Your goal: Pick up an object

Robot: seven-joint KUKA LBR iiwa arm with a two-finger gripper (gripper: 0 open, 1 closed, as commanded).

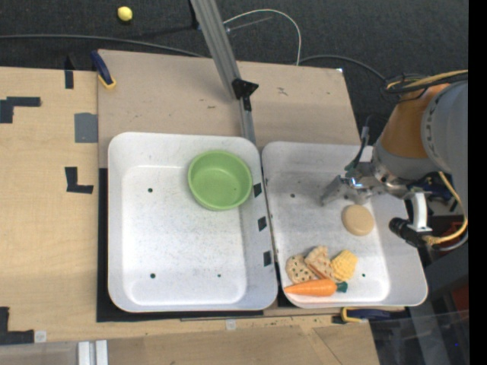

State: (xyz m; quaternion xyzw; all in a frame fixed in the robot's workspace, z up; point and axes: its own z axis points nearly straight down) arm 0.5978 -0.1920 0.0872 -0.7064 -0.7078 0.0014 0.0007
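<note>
Even, soft overhead light, faint shadows, mild glare on the white bins [129,204], slightly grainy low-resolution softness throughout.

Arm reaches in from the right — pincer [344,191] low, fingers spread apart.

Wooden worktop [46,226] with black tape marks, small yellow ball [124,13] on dark floor beyond, slanted metal pole [217,36], looping cables [266,21] behind.
</note>
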